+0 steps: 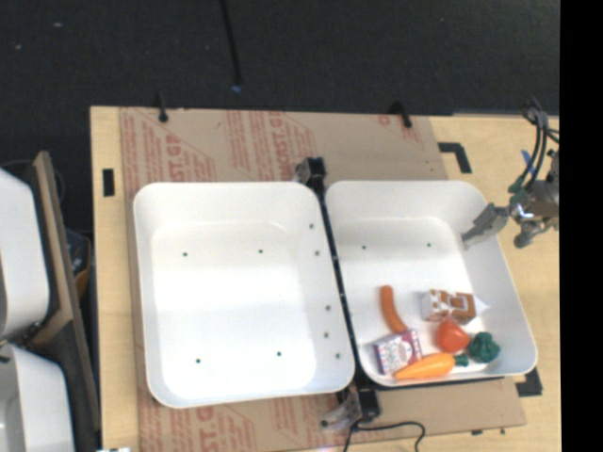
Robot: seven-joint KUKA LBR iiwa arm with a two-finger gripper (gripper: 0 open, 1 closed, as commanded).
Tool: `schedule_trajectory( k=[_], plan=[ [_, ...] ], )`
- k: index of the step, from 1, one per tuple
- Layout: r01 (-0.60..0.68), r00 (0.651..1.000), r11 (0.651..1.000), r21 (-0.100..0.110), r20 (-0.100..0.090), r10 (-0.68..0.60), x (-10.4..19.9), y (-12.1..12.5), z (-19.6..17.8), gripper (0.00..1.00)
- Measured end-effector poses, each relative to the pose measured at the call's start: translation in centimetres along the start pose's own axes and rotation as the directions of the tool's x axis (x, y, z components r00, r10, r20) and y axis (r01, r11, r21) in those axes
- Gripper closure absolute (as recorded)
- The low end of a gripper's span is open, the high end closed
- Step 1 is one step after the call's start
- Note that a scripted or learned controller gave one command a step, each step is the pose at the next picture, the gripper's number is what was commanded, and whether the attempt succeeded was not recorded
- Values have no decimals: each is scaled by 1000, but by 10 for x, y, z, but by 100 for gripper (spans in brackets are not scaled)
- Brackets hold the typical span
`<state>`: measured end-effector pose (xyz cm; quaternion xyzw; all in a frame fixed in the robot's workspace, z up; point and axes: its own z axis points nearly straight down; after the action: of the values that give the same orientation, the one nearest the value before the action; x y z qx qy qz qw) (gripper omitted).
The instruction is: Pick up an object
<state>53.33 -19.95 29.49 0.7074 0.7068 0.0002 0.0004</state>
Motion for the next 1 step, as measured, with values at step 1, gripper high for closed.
schedule_trajectory(
  k=[1],
  plan=[
    [4, 1000, 1000, 3, -1, -4, 26, 123, 63, 0]
  ],
)
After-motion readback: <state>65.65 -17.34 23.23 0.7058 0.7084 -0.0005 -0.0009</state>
